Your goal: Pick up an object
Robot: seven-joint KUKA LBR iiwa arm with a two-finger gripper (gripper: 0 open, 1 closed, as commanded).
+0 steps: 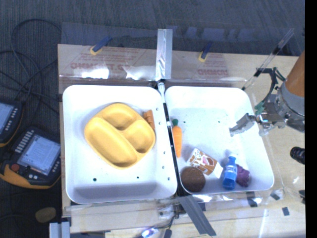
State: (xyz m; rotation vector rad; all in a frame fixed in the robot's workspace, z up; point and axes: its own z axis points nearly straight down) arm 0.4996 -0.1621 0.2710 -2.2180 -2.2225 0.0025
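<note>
At the near rim of the right bin (257, 148), below and to the left of the gripper (247, 123), a row of small things lies close together. A blue bottle (229, 175) with a lighter cap stands or leans against a purple, knobbly lump (242, 175) on its right; the two touch. Left of them sits a small carton (204, 162), white and brown with an orange pattern; its print is too small to read. Just below the carton's left end rests a dark brown, round, rough-skinned object (192, 179), touching the bin's near wall.

Farther left of the pincer, along the wall between the bins, lies a carrot (177, 139), orange and tapering, green at its far end, smooth like plastic. Any of these could be the thing to pick up; all lie on the bin floor, apart from the pincer.

The pincer hangs over the right side of the right bin, its grey fingers pointing left. I cannot tell whether they are spread or pressed together, and nothing shows between them. The arm (292, 100) behind it is grey with an orange band.

Well to the left, the left bin (79, 177) holds a large yellow, glossy, lobed tray-like shape (119, 134), with a small orange piece (148, 117) at its right edge.

Beyond both bins, a clear sheet (143, 66) covers faint reddish lettering that cannot be read, held by two blue-and-yellow clamps (100, 44).
</note>
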